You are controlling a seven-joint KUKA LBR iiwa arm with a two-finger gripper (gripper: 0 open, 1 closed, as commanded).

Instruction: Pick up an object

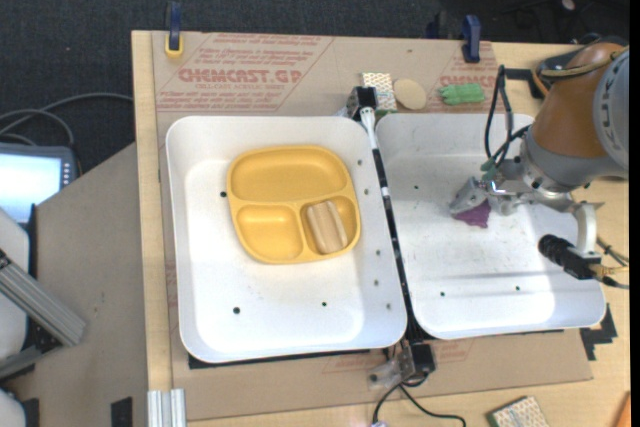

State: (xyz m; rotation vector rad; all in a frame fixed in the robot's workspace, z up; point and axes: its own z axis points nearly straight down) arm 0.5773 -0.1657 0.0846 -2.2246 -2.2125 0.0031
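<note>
Fingers [478, 195] are seen low in the right bin [440, 265], at a purple object [472, 211]; whether it is pinched cannot be told. In the left bin [200, 245] a yellow divided plate [285, 177] is set, a tan block [324, 225] in its lower right compartment.

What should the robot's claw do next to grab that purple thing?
Probably close and lift a little. The gripper sits low in the right bin, right at the purple object, which looks partly under its tips. Whether it already pinches it, I can't tell.
</note>
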